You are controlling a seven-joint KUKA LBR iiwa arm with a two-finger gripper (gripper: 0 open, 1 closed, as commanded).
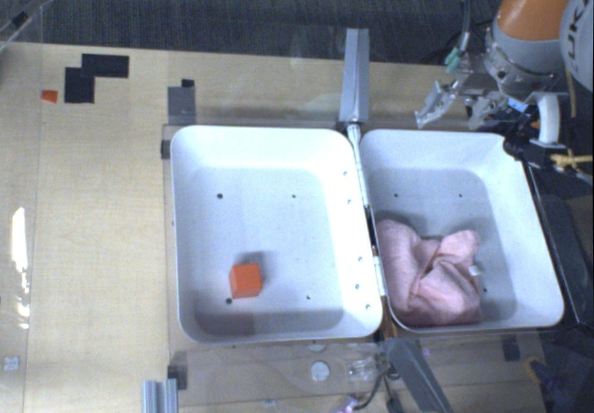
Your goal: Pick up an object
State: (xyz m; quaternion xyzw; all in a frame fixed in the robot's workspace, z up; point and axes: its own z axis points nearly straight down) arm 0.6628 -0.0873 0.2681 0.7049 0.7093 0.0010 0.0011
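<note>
An orange cube point(246, 280) lies near the front left of the left bin point(195, 216). A crumpled pink cloth point(429, 273) rests in the front half of the right bin point(520, 207). My gripper point(461, 106) hangs above the back rim of the right bin, well behind the cloth and far from the cube. Its fingers point(432, 110) are spread apart with nothing between them.
A grey metal divider post point(354, 77) rises between the two bins at the back. Black markers point(93, 75) and a small orange square point(49, 96) sit on the wooden bench at the far left. Cables point(557, 159) run along the right bin's right side.
</note>
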